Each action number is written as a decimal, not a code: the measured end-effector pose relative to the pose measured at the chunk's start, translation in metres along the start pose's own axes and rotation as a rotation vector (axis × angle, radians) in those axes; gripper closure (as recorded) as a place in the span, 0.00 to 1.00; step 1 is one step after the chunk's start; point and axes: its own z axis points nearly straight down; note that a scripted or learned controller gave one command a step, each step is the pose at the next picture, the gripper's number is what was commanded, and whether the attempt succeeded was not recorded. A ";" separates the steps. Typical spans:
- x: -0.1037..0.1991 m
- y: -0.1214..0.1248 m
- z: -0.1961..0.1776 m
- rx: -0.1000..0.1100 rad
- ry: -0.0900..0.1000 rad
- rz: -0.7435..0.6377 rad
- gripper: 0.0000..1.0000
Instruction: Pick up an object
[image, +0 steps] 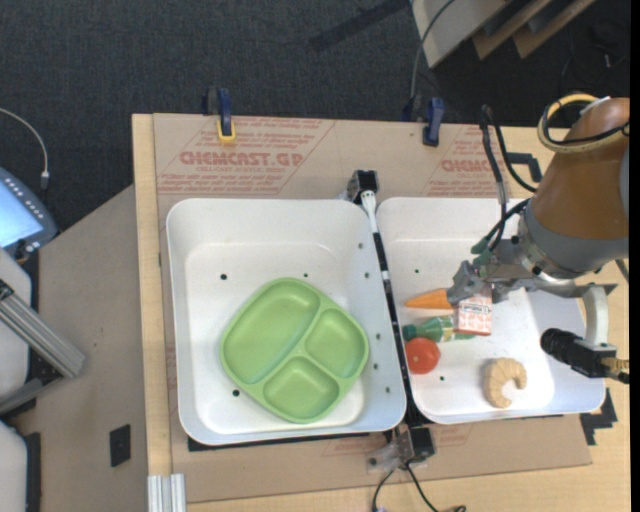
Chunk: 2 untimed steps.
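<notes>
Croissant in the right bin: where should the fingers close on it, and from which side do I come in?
Probably the thick middle of the croissant, from straight above. It lies flat, apart from the tomato, with bare right bin floor around it, so fingers could close across its curved body, not the tapered tips.

Grey arm (575, 235) with a broad orange band, black cables alongside, small dark metal hand (470, 285).

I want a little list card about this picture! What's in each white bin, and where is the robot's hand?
left bin: green three-compartment plastic plate
right bin: orange toy carrot, red toy tomato, green toy vegetable, red-and-white small packet, beige toy croissant
gripper: over right bin, above the carrot and packet
arm: reaches in from the right
</notes>
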 end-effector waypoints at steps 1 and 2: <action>0.049 0.022 0.010 0.002 0.000 0.000 1.00; 0.105 0.047 0.000 0.000 0.000 0.000 1.00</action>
